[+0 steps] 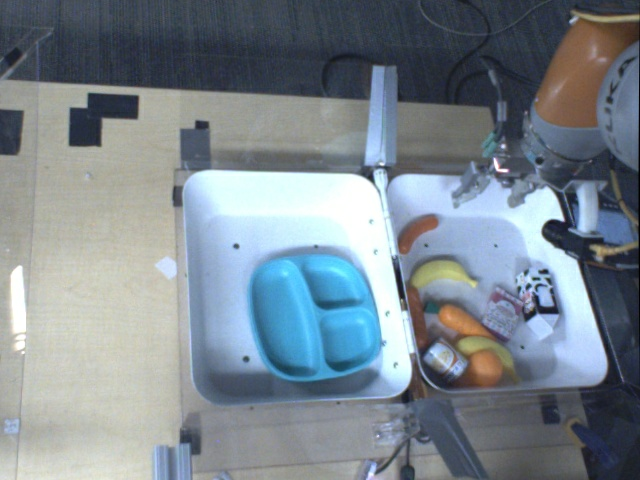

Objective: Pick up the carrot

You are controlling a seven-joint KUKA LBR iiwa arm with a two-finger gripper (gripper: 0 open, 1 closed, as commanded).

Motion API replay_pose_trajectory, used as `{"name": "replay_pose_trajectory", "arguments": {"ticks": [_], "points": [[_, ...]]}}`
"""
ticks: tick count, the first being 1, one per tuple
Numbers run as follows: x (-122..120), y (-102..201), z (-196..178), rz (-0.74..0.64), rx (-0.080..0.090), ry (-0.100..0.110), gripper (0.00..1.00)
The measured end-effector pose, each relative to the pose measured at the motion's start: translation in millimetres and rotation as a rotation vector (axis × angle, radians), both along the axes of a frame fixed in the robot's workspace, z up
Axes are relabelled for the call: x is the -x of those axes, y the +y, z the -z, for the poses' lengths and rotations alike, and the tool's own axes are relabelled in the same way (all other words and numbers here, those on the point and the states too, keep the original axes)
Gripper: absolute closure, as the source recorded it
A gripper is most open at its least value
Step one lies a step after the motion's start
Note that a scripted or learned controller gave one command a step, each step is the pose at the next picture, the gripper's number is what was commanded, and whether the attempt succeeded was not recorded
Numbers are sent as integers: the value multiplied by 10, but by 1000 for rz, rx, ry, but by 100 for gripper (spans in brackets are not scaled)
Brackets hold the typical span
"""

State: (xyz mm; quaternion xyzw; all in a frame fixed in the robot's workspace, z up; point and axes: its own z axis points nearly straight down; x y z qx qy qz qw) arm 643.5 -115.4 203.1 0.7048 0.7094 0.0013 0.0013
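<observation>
The carrot (462, 319) lies in the right bin (585, 363), in the crowded lower part, tilted, with its thick end toward the bin's middle. Just above it we see a banana (443, 273); just beside it, to the right, a pink packet (500, 310); below it a small can (445, 360) and an orange fruit (484, 367). A sausage (418, 230) lies apart near the divider. Our gripper (494, 183) hangs over the bin's far rim, its fingers spread and nothing between them. We judge the approach is not yet made: we should come down straight over the carrot's middle, fingers set across its width, clear of banana and packet. The left bin (210, 278) holds a blue divided plate (314, 315).
</observation>
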Motion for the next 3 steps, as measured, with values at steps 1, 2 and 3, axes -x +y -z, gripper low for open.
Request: {"name": "replay_pose_trajectory", "arguments": {"ticks": [1, 2, 3], "points": [[674, 139, 565, 13, 0, 1, 0], [1355, 277, 1086, -4, 0, -2, 0], [1501, 160, 1130, 32, -2, -15, 0]]}}
